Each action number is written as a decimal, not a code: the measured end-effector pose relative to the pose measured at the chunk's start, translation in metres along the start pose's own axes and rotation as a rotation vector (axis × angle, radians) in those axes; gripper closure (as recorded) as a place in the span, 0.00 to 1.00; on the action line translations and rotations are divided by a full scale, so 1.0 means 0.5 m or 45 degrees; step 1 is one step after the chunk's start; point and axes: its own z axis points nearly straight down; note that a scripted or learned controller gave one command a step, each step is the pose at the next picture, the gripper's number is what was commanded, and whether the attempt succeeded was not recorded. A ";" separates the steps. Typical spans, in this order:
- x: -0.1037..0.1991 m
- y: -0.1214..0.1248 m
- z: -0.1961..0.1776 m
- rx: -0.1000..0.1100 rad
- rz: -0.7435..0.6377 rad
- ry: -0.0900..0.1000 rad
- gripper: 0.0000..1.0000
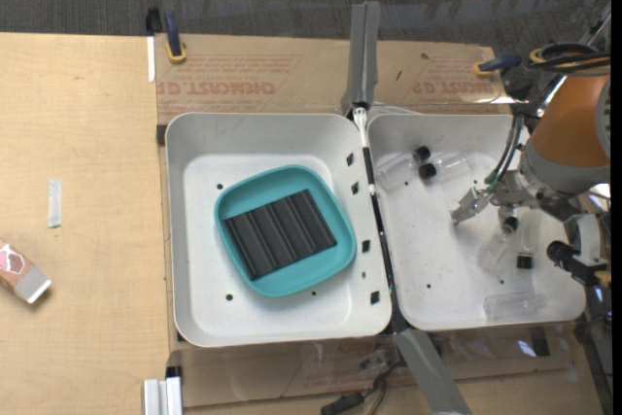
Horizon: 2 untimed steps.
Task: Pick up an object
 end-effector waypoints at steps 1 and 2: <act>-0.017 -0.079 -0.001 -0.003 -0.107 0.025 0.00; -0.015 -0.144 -0.001 -0.005 -0.182 0.024 0.00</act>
